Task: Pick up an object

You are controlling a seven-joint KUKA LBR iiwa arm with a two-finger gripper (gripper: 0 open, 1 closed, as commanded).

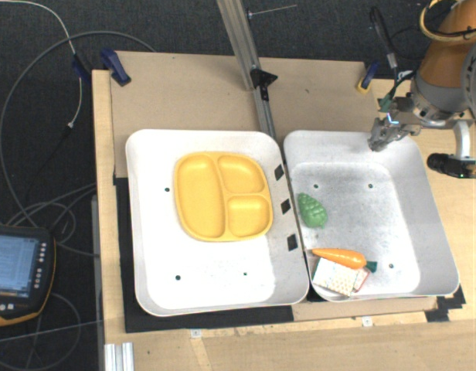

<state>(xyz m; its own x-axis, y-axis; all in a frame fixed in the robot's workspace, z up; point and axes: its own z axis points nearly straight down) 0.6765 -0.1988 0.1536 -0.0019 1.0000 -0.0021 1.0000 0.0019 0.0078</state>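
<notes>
The arm [447, 52] comes in from the upper right, its orange band up by the corner. The claw [382, 139] hangs over the far edge of the right bin [423, 207], near that bin's back rim, and from this angle I can't tell its state. Nothing is seen between its tips.

Down in the right bin, three things are on offer. A green lump [312, 210] sits by the left wall, about halfway down. A carrot [340, 257] lies nearly level near the front, its green end pointing right. Just beneath it, touching, is a pale speckled block [337, 278] tucked into the front left corner, tilted against the rim. All three lie well apart from the claw, at the opposite side of the bin.

Over in the left bin [145, 230], a yellow tray [222, 195] with three sections rests flat in the upper middle, one long section on its left and two smaller ones on its right.

Both bins sit side by side on the counter [184, 91], with a metal pole [238, 29] slanting up from between them. A tablet [18, 273] lies off to the left on the dark floor, among loose cables [37, 168].
</notes>
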